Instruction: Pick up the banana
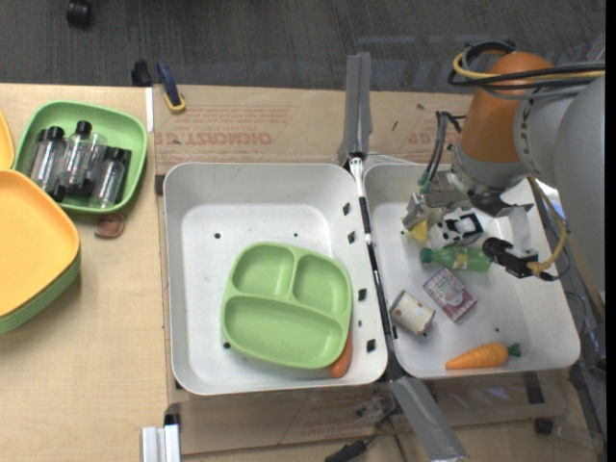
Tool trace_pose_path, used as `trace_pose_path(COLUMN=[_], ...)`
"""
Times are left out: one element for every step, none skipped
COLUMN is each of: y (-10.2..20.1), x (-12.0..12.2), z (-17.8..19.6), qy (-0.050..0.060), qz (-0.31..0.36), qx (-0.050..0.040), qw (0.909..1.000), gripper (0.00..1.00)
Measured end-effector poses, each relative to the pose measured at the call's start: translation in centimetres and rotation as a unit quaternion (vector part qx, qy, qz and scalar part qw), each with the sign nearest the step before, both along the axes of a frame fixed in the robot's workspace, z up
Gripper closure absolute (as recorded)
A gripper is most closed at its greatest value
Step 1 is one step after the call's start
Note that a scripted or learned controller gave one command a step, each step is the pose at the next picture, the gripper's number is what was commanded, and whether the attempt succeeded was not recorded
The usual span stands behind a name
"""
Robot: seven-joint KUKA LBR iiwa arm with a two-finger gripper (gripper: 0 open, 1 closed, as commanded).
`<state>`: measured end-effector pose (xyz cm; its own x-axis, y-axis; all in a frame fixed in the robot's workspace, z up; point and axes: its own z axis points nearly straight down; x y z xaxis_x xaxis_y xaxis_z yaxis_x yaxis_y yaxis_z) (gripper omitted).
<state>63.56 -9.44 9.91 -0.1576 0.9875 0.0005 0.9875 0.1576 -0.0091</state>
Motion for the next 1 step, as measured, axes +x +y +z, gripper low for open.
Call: trace_pose_path(y=[-1.32], x=[-0.36], z=[9.15], qy=[-0.005], qz=[0.130], qx=[0.0002], qw=[0.9915], gripper=[1.00])
